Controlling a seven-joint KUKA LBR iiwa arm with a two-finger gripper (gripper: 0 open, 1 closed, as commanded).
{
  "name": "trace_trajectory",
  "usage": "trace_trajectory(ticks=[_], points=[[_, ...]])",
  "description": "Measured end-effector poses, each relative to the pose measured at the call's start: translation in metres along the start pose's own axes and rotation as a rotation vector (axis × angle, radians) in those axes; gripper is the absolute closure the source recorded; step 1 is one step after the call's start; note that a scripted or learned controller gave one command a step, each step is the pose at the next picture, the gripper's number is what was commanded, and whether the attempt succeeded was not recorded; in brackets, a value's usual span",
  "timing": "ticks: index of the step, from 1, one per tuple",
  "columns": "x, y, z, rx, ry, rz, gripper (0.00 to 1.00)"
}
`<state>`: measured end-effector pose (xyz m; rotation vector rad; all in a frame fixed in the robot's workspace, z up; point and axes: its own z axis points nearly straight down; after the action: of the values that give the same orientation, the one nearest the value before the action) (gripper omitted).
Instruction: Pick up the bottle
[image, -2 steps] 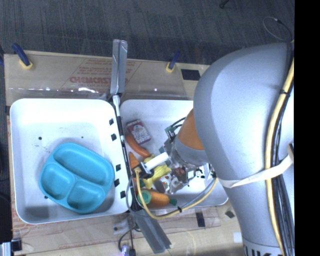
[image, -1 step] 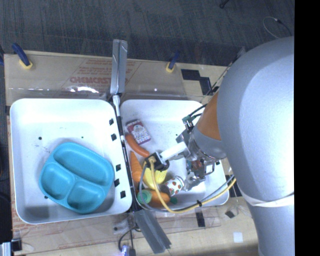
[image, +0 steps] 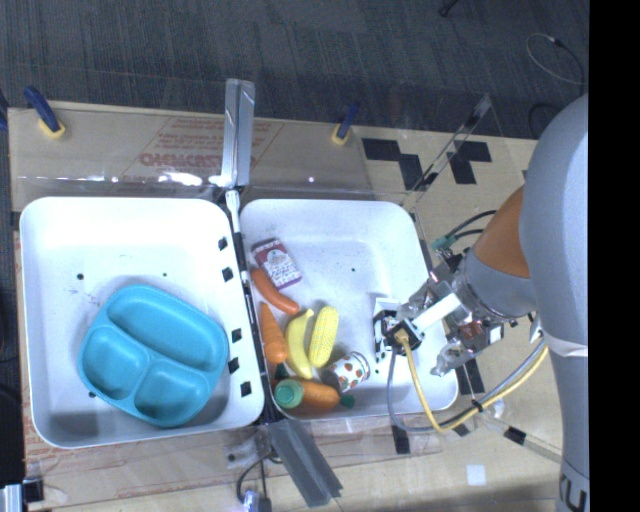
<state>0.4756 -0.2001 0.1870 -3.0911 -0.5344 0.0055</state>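
Bottle (image: 287, 393) is seen at seven o'clock from gripper (image: 388, 335); it looks light and slippery, best gripped around its green cap. Gripper's state cannot be told.

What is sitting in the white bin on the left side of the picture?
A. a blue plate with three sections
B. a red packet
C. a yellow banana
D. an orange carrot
A: the blue plastic divided plate lies alone in the left white bin, while the food toys crowd the right white bin.

open floor top right bin (image: 330, 225), toys (image: 310, 345) crowding lower left
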Motion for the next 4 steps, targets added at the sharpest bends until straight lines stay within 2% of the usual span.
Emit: trace_trajectory(ticks=[1, 2, 3, 4], points=[[0.0, 0.0, 0.0, 0.0, 0.0, -0.001, 0.0], [0.004, 0.01, 0.076, -0.007, 0.02, 0.1, 0.0], [0.023, -0.061, 0.096, 0.001, 0.0, 0.132, 0.0], [0.037, -0.101, 0.097, -0.002, 0.0, 0.06, 0.0]])
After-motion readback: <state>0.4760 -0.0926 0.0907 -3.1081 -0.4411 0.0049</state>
